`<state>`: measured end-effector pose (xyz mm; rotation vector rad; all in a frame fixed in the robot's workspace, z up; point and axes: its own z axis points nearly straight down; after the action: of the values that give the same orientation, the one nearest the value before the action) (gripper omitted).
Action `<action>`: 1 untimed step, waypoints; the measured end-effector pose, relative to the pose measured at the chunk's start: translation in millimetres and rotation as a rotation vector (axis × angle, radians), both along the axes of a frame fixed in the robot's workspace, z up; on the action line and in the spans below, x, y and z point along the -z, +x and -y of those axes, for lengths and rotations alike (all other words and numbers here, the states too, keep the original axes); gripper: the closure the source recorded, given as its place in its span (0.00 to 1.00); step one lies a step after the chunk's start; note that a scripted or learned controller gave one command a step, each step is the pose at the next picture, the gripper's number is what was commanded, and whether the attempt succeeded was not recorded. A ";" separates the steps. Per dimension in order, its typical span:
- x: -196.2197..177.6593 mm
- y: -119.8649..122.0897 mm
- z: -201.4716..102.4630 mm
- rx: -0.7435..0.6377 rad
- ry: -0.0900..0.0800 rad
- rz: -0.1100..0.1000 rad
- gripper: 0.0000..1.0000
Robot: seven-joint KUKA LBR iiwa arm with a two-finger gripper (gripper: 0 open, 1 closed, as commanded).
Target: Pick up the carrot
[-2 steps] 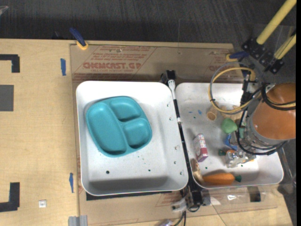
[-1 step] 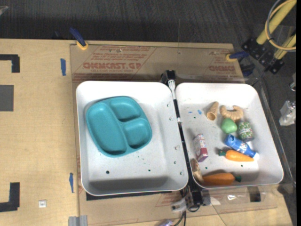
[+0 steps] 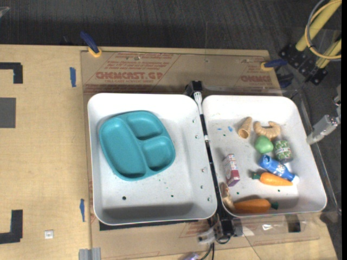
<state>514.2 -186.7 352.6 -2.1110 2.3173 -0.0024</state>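
Closest to the lens, against the near wall of the right bin (image 3: 309,145), lies a long orange piece with a dark green end (image 3: 252,205), and a tan piece touches its left end. Both white bins sit side by side on a brown, cardboard-covered table (image 3: 43,161) with black and blue tape marks. Dark floor runs beyond the table's far edge, and yellow cables (image 3: 320,26) hang at the far right corner.

The carrot (image 3: 275,179) lies in the right bin's near right part, just beyond that orange piece. Its long axis runs almost left to right. The green stem is at the left and the tapered tip points toward the bin's right wall. A blue bottle (image 3: 275,167) touches its far side, with a green apple (image 3: 264,144) and a patterned can (image 3: 282,150) farther back.

The left bin (image 3: 108,199) holds a teal divided tray (image 3: 135,144).

Red print on the sheet by the table's far edge reads "CHEMCAST GP" (image 3: 129,75). A small red-labelled packet (image 3: 232,169) is too blurred to read.

A grey claw (image 3: 324,128) shows just outside the right bin's right wall; whether it is open or closed cannot be told.
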 end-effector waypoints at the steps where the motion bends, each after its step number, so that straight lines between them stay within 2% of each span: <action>1: 192.7 -35.9 35.0 0.085 0.004 -0.011 0.00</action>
<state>478.4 -221.7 159.9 -2.0140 2.4096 0.0138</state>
